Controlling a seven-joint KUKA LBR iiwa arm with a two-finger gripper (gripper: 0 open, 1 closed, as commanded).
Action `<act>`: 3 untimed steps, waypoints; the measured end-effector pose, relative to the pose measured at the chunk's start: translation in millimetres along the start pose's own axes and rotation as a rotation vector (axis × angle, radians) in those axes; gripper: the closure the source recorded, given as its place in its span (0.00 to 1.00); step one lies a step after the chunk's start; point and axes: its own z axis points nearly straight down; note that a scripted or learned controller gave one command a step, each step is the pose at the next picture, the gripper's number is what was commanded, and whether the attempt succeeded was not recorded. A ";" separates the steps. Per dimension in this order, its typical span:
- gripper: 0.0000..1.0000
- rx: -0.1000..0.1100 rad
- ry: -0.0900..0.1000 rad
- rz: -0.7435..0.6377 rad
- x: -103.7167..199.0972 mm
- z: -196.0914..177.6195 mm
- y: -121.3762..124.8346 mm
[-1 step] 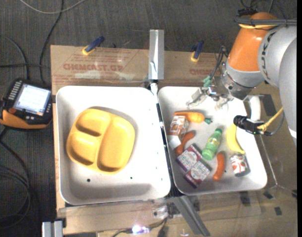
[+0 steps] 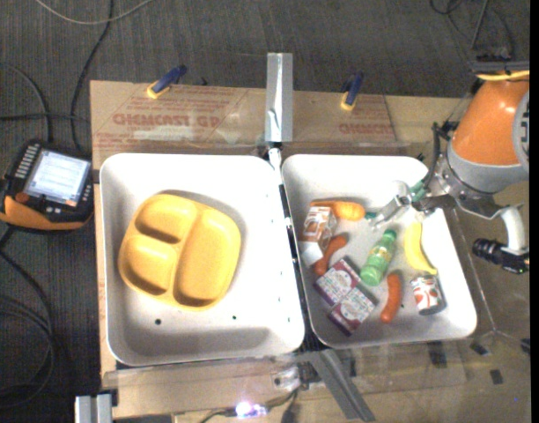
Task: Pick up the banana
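A brown board worktop (image 2: 208,122) sits on dark grey carpet strewn with cables, two blue-and-yellow clamps (image 2: 166,80) gripping its far edge. A teach pendant (image 2: 47,186) with a lit screen lies on the floor to the left. Two white bins sit side by side: the left bin (image 2: 129,324) carries a yellow divided tray (image 2: 181,249); the right bin (image 2: 454,315) holds small cartons, a carrot (image 2: 347,209), sausages, a green bottle (image 2: 379,256), a small can (image 2: 426,293) and the banana (image 2: 417,248). The banana lies near the right wall, between bottle and can. The pincer (image 2: 398,203) hovers over the bin's far right area, just above the banana's upper end; its fingers appear slightly parted, with nothing between them.
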 end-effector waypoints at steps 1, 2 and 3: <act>0.00 -0.001 0.002 0.097 -4.6 1.3 33.9; 0.00 -0.008 0.007 0.124 -16.9 70.2 -32.6; 1.00 -0.011 0.006 0.124 -16.5 59.5 -30.9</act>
